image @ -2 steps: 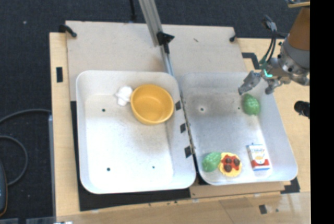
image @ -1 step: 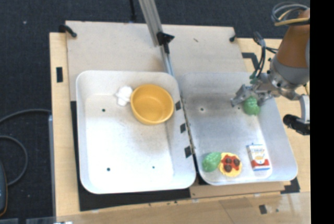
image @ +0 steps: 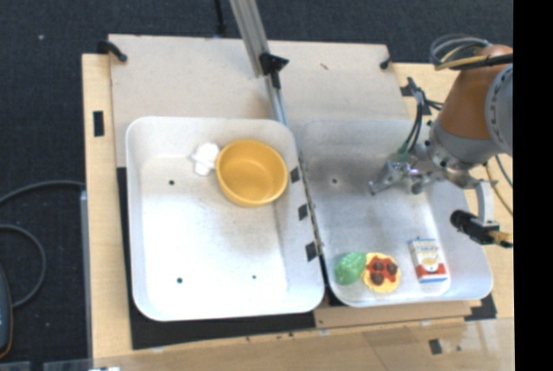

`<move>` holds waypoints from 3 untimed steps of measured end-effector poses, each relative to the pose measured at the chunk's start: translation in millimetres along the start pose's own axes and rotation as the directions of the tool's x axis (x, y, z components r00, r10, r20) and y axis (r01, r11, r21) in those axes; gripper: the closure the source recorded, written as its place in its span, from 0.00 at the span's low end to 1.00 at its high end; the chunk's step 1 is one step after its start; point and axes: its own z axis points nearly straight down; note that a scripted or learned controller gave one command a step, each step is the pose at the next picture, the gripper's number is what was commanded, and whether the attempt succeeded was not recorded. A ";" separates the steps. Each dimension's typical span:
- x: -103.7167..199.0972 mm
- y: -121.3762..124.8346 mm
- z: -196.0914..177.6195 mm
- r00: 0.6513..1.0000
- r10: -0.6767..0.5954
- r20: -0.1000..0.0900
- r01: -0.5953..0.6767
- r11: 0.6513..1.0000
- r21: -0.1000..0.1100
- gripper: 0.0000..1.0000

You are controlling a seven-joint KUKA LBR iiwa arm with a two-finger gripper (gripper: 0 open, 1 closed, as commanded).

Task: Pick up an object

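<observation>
Grey metal, my gripper [image: 386, 179] hangs over the right bin [image: 346, 144]; I cannot tell its state. Nothing shows in its grasp. Near that bin's front edge lie a green object [image: 350, 267], a red-and-yellow piece [image: 382, 271] and a small carton [image: 428, 261].

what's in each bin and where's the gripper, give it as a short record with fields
left bin: yellow bowl near the back, small white object just to its left, too blurred to say if they touch
right bin: green object, red and yellow object and small carton in a row along the front edge
gripper: over the middle of the right bin, away from the row of things at the front
held: nothing seen between its fingers
arm: enters from the right
</observation>
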 end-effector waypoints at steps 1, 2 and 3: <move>-2.0 0.2 9.5 1.000 0.002 0.003 -0.002 1.000 -0.005 0.00; -2.5 1.1 -1.8 1.000 0.004 0.002 -0.004 1.000 -0.008 1.00; -7.8 -6.6 -59.7 1.000 0.001 0.001 -0.001 1.000 -0.012 1.00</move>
